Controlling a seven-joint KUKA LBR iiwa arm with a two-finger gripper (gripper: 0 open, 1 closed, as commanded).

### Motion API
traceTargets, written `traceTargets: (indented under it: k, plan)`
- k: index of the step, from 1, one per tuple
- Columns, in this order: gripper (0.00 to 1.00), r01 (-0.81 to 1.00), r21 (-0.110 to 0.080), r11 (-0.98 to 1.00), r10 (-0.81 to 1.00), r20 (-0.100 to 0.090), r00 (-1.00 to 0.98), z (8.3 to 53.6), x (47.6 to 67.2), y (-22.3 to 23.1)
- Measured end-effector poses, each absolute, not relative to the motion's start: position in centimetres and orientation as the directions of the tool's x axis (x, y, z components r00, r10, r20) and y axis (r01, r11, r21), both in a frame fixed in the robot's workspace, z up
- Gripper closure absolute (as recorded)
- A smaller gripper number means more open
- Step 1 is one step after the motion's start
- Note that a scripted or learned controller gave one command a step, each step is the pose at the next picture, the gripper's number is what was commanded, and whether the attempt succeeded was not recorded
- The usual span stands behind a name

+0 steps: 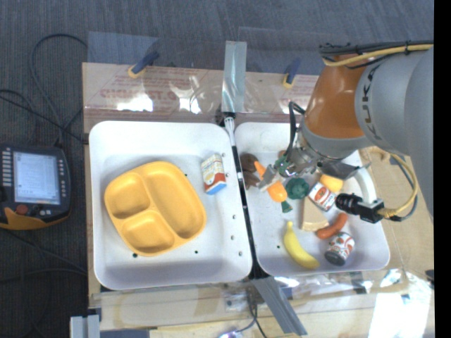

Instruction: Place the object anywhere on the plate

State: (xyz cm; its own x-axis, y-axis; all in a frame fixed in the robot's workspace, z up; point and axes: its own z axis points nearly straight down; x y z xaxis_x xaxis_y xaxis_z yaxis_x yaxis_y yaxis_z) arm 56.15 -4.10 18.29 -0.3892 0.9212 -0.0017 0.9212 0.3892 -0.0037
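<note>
Your gripper (285,166) hangs over the clutter at the upper left of the right bin (373,259), and you cannot tell what state it is in or whether it pinches anything. The likeliest object, a small green piece (296,186), lies just below it. The yellow plate (151,206) sits well to its left, in the left bin (113,273)

Cam: single fixed unit, overhead, tilted look-down at bench (162,94). Frame covers both white bins, left bin (113,259) and right bin (366,255), plus floor w/ pendant (32,185) far left of gripper (282,169). Mid-range. Arm (380,90) enters frame right.
</note>
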Motion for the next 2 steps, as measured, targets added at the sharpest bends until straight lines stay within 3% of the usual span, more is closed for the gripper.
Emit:
traceTargets:
  k: [1,2]
  plan:
    - [1.0,0.948,0.0,0.318,0.948,-0.001,-0.318,22.28,56.62,1.02]
    - [0.0,0.949,-0.002,0.316,0.949,-0.002,-0.316,22.2,56.59,0.93]
